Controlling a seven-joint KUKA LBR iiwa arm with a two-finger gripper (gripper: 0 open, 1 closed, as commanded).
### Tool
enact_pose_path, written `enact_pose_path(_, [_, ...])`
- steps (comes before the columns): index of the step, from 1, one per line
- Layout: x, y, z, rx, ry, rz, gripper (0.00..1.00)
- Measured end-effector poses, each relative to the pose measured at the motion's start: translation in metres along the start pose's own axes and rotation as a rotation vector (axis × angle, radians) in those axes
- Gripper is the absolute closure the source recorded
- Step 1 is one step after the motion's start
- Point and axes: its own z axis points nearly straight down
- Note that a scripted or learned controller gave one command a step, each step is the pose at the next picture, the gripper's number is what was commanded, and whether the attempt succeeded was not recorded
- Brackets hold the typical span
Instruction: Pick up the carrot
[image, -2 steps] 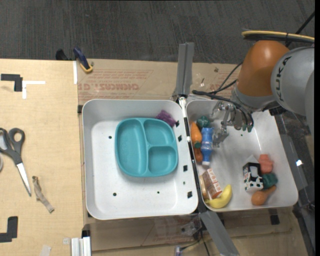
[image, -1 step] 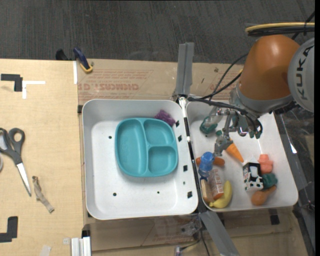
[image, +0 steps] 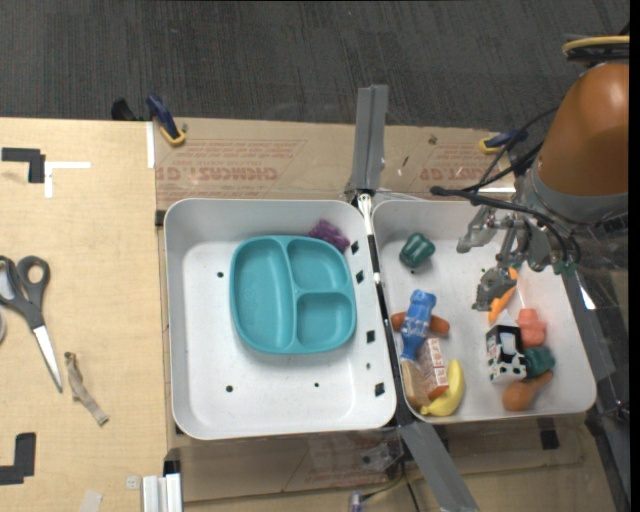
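Gripper (image: 495, 290): over the right bin (image: 570, 400), fingers pinching the carrot (image: 503, 294)
Carrot: tilted, far-right of the bottle (image: 417, 325)

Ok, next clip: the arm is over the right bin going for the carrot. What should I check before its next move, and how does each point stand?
1. Hand is over the right bin: ok.
2. Carrot lies right at the fingertips, a thin orange piece: ok.
3. Carrot is between the fingers: cannot tell, the hand covers part of it.
4. Carrot is lifted off the bin floor: cannot tell.
5. Room around the carrot: ok toward the green pepper; not ok below, where the black and white toy and the pink piece crowd it.
6. Teal plate in the left bin is out of the way: ok.
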Motion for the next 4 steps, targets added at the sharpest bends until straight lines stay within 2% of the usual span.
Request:
enact_pose_path(1, [-0.018,-0.048,0.067,0.0,0.003,0.074,0.0])
enact_pose_path(2, [-0.014,-0.106,0.114,-0.003,-0.011,0.267,0.0])
enact_pose_path(3, [-0.013,-0.106,0.109,0.0,-0.01,0.263,1.0])
enact_pose_path(4, [0.032,-0.03,0.076,-0.001,0.003,0.036,1.0])
